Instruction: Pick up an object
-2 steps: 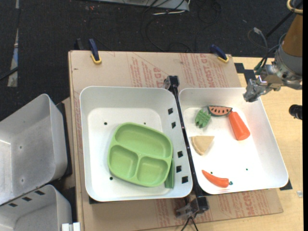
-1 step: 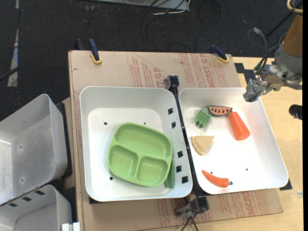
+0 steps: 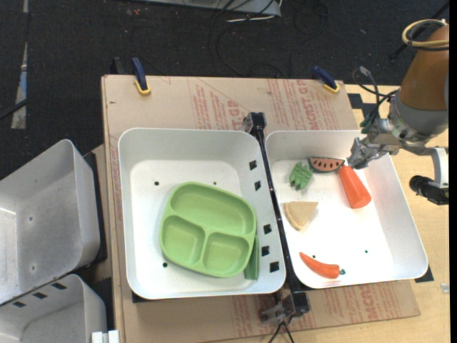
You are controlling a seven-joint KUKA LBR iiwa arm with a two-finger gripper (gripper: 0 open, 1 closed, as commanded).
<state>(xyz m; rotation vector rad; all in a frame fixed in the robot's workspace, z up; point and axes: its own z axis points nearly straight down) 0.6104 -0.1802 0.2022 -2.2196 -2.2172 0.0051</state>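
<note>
Right bin [image 3: 400, 213]: gripper [image 3: 357, 157] low at the upper end of the orange carrot [image 3: 354, 186], finger state not discernible; watermelon slice [image 3: 325, 165] just beside; approach step, judged; next move calls for closing on the carrot, then lifting clear; left bin [image 3: 143, 163]: green tray [image 3: 208, 229].

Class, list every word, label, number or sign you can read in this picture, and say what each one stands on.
Red printed lettering runs in strips across the brown board under the two bins: too blurred and turned to read for certain.
More of the same red print along the board's front edge: too small to read.
Green tray, toy foods, white bins and the arm carry no text that I can see.
</note>
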